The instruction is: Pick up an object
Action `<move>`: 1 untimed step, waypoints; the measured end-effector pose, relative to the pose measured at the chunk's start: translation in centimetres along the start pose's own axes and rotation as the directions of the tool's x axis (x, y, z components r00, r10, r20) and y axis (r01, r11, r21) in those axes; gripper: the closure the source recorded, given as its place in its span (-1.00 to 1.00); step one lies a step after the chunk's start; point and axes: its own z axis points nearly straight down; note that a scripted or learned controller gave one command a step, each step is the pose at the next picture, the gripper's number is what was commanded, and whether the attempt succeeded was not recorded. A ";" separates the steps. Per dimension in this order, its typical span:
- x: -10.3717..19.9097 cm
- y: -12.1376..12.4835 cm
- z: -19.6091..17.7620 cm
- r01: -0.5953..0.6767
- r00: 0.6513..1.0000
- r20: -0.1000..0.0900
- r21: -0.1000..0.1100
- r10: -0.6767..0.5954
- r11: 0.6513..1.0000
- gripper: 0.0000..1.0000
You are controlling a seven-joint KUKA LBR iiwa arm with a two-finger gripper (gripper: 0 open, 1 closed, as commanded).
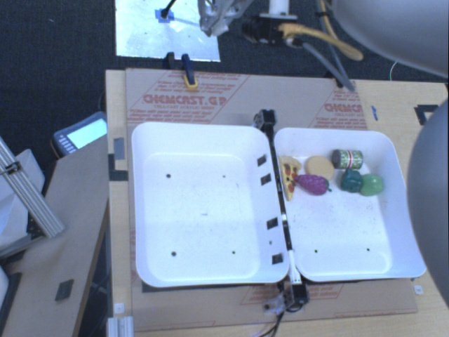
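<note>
My bench carries two shallow white plastic bins side by side: the left bin [144,209] bears no objects, and the right bin [393,209] holds every candidate for the pick, all clustered in its far half. My gripper [214,20] hangs well beyond the far edge of the bench, above a pale grey sheet [140,20] on the dark floor, and from this slant I cannot tell whether it is released or clenched; nothing is visible in its grasp. The governing relation is this: the objects lie nearer the camera and to the right of my gripper, well apart from it, so in my judgement the coming move calls for a long traverse across the far rim into the right bin. Findings there, largest first: a purple eggplant-shaped toy [313,183], its long axis running roughly left to right; a tan rounded toy [320,165] just beyond it; a small green-labelled can [347,159] lying on its side; a dark teal toy [351,181] touching a bright green rounded toy [372,184]; and a yellow pizza-slice toy [289,170] hard against the black-clipped divider [277,188] between the bins. I judge the slice awkward owing to that wall; the eggplant has the clearest space on its near side.
</note>
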 end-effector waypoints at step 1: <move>0.0 0.0 0.1 0.000 1.000 0.000 0.001 0.000 1.000 -1.00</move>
